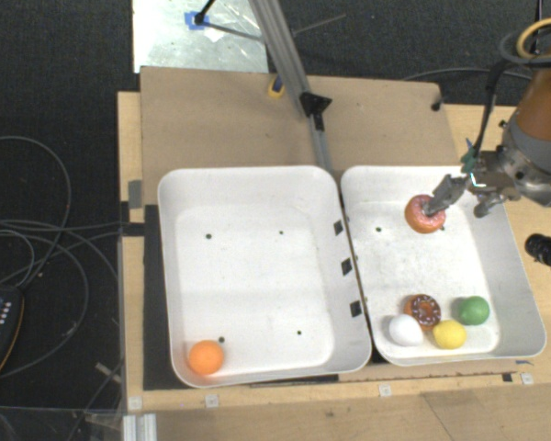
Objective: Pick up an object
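Nearest, well below the gripper point(438, 205), sit a smooth white egg shape point(405, 330), yellow ball point(449, 334), green ball point(474, 310) and chocolate doughnut point(424, 310) — all rounded. Right at its fingertips lies a pink-iced doughnut point(424, 215); whether the fingers clamp it, I cannot tell.

Smooth white plastic bins point(257, 186) sit on a matt wooden bench point(220, 118).

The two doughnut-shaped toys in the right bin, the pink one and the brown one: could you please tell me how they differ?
The pink ring-shaped doughnut toy lies at the gripper, apart from other items; the brown sprinkled doughnut toy sits near the front, touching the white ball. The pink one looks larger. The brown one has pale specks. Both are rings in the right white bin.
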`<state>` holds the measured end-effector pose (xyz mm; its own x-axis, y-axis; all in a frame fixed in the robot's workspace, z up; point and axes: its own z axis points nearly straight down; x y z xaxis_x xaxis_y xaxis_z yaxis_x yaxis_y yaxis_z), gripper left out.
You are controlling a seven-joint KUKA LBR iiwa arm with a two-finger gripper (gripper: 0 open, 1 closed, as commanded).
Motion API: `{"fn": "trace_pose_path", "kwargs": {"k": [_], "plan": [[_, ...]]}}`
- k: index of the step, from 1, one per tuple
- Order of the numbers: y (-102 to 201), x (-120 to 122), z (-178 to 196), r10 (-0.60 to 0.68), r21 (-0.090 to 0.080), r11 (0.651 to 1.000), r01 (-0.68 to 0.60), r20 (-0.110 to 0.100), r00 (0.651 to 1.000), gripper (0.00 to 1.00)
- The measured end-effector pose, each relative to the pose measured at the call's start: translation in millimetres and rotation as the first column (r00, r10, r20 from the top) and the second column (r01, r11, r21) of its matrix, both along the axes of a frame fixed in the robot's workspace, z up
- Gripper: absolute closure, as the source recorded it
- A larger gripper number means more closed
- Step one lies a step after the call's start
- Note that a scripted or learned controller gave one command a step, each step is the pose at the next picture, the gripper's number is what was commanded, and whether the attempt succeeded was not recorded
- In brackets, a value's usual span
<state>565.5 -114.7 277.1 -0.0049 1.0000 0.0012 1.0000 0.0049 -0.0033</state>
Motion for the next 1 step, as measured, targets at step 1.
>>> {"fn": "trace_pose_path", "kwargs": {"k": [1], "plan": [[-0.2,0.6,2.1,-0.001,-0.001,1.000,0.001,0.005,1.000,0.00]]}}
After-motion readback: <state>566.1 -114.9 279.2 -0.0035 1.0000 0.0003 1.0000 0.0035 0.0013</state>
